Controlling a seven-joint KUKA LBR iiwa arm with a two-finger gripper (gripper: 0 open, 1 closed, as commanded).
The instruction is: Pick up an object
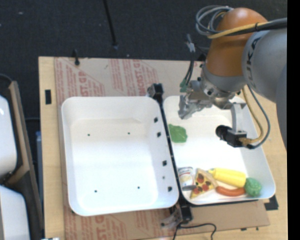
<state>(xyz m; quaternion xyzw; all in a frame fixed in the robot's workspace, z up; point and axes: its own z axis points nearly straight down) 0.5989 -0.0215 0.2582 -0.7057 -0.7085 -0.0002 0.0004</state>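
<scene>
My gripper (186, 109) hangs over the back left part of the right bin (210, 144), below the orange wrist band. A green leafy toy (178, 133) lies on the bin floor just in front of and below the gripper, apart from it. Along the bin's front edge lie a small can (185, 176), a pizza slice (203, 182), a yellow corn cob (229, 175), a red sausage (230, 191) and a green broccoli piece (253, 186).
The left bin (115, 154) sits beside the right one, with a black divider strip (164, 144) between them. A black cable fitting (231, 135) on the arm hangs over the right bin's right side. Both bins rest on a cardboard sheet (105, 76).
</scene>
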